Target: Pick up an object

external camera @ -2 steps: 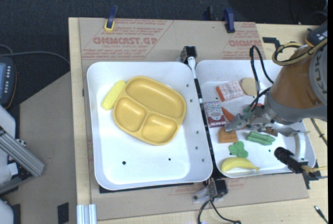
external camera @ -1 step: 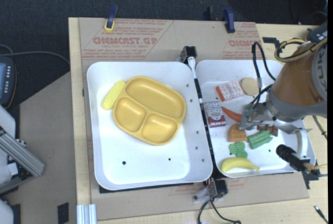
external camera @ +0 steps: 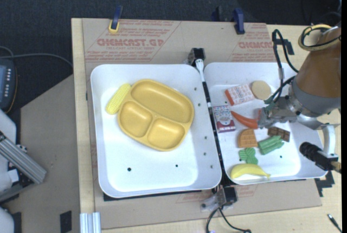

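On my feed the left bin (external camera: pixel 108 172) carries a yellow divided tray (external camera: pixel 156 114) with a toy corn cob (external camera: pixel 117 98) against its left rim; both look like light, rigid plastic, and the tray is too wide and smooth for a pinch. The right bin (external camera: pixel 287 171) has the likelier targets: a small red-and-white packet (external camera: pixel 239 94), a printed card (external camera: pixel 223 117), a round beige piece (external camera: pixel 261 89), an orange carrot-like piece (external camera: pixel 245 118), a waffle-coloured square (external camera: pixel 248 138), green toys (external camera: pixel 269 144), a brown block (external camera: pixel 278 132) and a banana (external camera: pixel 248 172) near the front wall. The gripper (external camera: pixel 269 116) sits low at the carrot's right end, beside the brown block. I cannot tell how the fingers stand or whether they hold anything. I judge the carrot light, stiff and slick, best taken across its thicker middle.
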